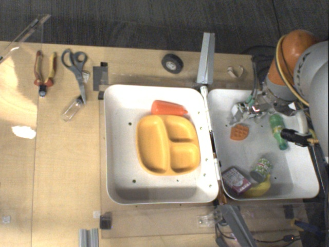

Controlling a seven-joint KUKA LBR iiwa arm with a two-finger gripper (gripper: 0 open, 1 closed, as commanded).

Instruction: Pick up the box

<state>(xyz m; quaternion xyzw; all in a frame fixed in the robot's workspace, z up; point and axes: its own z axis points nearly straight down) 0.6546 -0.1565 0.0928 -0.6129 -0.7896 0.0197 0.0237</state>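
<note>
Pale wooden bench (51,179) against dark grey carpet floor (128,4)

arm (313,66): grey shell | orange band | metal hand (247,109) w/ thin cables

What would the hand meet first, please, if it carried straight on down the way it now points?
Most likely the bare floor of the right bin, just above the waffle. The hand points down there, though depth is hard to judge from this view.
</note>
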